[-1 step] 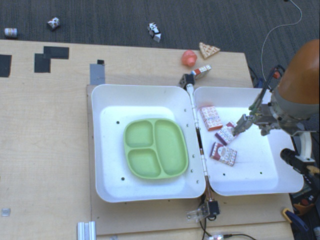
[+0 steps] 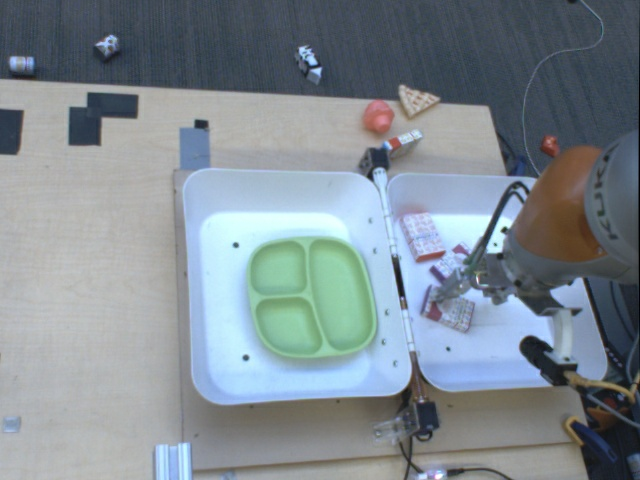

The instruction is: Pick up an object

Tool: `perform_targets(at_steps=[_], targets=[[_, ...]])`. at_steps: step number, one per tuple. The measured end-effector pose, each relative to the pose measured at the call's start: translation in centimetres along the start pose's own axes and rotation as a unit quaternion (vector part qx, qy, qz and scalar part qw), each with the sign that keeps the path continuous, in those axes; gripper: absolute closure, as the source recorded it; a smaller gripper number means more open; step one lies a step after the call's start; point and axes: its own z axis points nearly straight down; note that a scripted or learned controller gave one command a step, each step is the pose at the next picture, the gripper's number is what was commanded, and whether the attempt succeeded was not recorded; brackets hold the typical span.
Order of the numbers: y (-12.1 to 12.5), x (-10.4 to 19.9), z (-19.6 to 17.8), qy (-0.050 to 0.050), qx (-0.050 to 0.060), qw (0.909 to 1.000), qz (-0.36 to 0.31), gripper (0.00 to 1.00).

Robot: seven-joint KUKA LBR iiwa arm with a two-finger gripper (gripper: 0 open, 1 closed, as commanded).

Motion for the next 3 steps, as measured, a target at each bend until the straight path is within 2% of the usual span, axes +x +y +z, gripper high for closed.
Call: perform_targets(at_steps=[1, 2, 3], targets=[[0.2, 0.2, -1.1, 0.002, -0.002, 1.0, -0.001, 1.0], [0.2, 0.2, -1.1, 0.002, -0.001, 1.0, -0.001, 0.0], [-3.6, 1.7, 1.0, -0.001, 0.0, 1.0, 0.0, 0.0]])
